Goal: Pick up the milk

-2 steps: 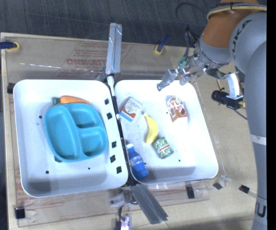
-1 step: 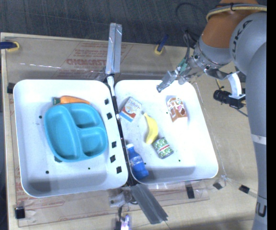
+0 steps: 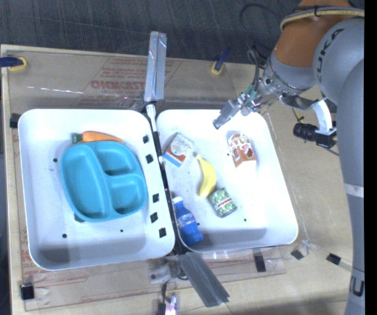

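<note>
The small white, orange and blue milk carton (image 3: 178, 149) lies in the right white plastic bin (image 3: 277, 195), near its upper left corner beside the divider. Nearest the camera a blue bottle (image 3: 187, 223) rests at that bin's lower left; above it sit a green and red packet (image 3: 222, 202) and a yellow banana (image 3: 206, 176). A red and white pouch (image 3: 241, 148) lies further right. The grey two-finger gripper (image 3: 226, 117) hovers over the bin's far edge, holding nothing; whether its fingers are apart cannot be told. A turquoise divided tray (image 3: 103, 179) fills the left bin (image 3: 37, 241).
</note>
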`<state>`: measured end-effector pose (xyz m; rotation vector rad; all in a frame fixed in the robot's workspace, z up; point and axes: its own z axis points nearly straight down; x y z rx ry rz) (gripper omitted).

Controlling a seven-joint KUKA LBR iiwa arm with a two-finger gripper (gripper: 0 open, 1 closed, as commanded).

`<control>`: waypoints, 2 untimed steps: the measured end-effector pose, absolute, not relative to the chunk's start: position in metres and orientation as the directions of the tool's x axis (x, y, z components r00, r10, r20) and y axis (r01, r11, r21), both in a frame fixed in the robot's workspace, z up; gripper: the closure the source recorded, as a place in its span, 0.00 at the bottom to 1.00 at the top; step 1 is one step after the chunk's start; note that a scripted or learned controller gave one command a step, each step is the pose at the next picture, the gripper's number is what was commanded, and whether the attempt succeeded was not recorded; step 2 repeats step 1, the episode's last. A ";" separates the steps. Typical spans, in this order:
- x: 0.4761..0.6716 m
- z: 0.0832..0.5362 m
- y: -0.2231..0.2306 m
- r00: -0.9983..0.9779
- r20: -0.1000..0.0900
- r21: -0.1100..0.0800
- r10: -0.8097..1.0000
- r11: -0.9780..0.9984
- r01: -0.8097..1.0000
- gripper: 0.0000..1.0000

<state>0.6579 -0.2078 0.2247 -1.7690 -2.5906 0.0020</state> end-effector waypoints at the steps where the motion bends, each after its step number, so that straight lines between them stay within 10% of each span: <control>1: 0.658 0.224 -0.208 -0.420 0.004 -0.004 0.907 0.420 0.907 0.00; 2: 0.658 0.224 -0.208 -0.420 0.004 -0.004 0.907 0.420 0.907 0.00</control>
